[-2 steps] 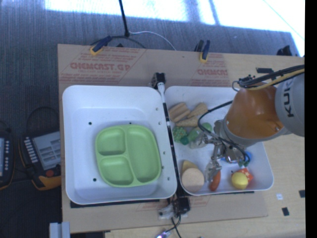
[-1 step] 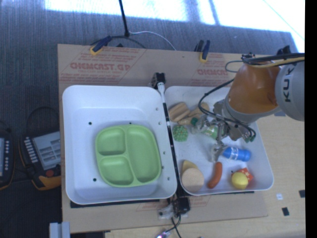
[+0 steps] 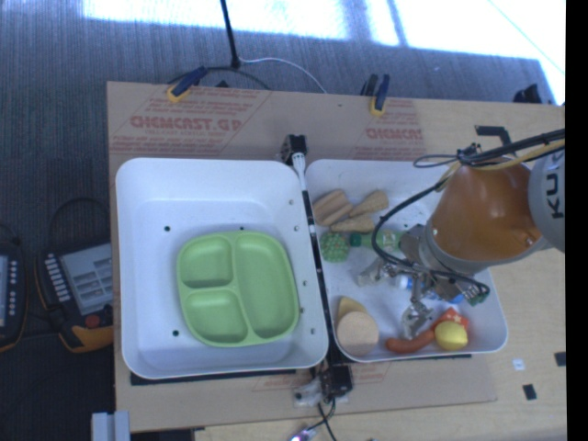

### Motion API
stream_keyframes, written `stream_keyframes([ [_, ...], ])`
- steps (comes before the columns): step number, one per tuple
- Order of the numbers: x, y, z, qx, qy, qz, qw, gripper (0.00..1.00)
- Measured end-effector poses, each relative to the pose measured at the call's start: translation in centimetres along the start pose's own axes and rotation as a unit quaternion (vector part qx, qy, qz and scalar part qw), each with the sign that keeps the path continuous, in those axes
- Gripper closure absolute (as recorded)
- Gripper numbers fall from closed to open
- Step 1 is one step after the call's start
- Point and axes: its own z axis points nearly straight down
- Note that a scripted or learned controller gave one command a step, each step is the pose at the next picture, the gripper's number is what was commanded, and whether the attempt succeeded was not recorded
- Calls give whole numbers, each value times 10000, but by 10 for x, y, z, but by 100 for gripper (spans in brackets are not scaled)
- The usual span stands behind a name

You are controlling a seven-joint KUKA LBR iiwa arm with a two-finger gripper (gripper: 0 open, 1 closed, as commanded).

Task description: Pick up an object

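Two white bins sit side by side; my gripper [image 3: 418,318] hangs over the right bin [image 3: 491,338], jaws slightly apart, gripping nothing, beside the yellow fruit [image 3: 451,335].

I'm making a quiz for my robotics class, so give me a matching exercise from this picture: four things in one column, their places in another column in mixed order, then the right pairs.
Things:
1. light green divided plastic plate
2. yellow lemon-shaped toy
3. small green broccoli-like toy
4. black and yellow spring clamp

Places:
A. near corner of the right white bin, beside a red toy
B. far edge of the brown bench board
C. middle of the left white bin
D. right bin, close to the divide between the bins

Pairs: 1-C, 2-A, 3-D, 4-B
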Motion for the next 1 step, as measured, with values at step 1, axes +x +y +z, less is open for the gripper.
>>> stream_keyframes([
  [1,-51,6,2,-41,65,-1883,9821,0],
])
